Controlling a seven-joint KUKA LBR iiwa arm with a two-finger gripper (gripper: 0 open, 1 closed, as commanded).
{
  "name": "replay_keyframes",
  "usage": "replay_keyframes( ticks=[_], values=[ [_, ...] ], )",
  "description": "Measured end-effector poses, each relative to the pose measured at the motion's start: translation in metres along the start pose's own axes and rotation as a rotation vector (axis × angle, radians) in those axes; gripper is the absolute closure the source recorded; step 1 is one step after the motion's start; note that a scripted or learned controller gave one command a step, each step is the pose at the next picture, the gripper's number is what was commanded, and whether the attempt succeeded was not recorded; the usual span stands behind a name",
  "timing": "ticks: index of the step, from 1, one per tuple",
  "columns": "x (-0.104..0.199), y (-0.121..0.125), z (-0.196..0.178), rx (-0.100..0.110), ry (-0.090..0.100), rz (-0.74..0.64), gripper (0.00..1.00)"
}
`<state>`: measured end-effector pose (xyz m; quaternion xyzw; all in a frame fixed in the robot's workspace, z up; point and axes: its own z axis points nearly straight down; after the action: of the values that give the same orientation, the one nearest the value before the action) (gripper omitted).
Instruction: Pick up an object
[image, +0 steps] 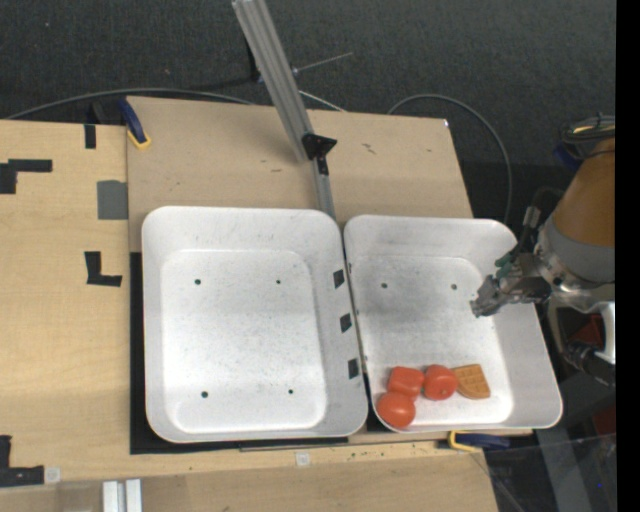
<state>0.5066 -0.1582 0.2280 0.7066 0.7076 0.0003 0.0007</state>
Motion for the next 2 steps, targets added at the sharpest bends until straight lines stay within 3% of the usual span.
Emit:
replay_keyframes(
  ticks=[2],
  values=[
    [0.101, 0.013, 0.014, 0.004, 0.002, -0.004, 1.00]
  ],
)
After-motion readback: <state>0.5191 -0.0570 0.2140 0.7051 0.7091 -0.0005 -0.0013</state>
